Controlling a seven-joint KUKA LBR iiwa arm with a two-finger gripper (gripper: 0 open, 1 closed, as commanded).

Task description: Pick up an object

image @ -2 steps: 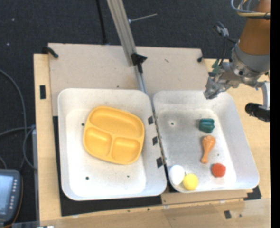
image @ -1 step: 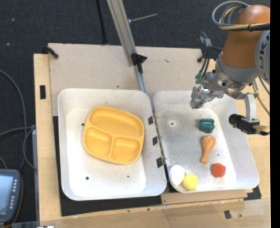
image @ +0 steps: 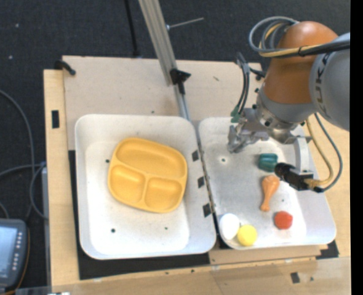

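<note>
Gripper (image: pixel 235 141) sits low over the far left part of the right bin (image: pixel 304 229), close to that bin's back wall; the grey arm (image: pixel 295 66) with its orange band comes in from the right above it. From this slant I cannot tell how the gripper stands, nor whether it has anything in its grasp.

Objects in the right bin, all apart from the gripper:
- teal piece (image: pixel 267 161), just right of the gripper, partly tucked under the wrist hardware
- orange drumstick-shaped toy (image: pixel 268 192), lying near the bin's middle
- red piece (image: pixel 283 220), toward the near right
- white egg-shaped piece (image: pixel 229 226) and yellow ball (image: pixel 247 235), side by side and touching at the near left corner

Left bin (image: pixel 95 238): holds a yellow divided plate (image: pixel 147 174) with three compartments, lying flat near its centre.

Both bins rest side by side on the tan worktop (image: pixel 120 85).
</note>
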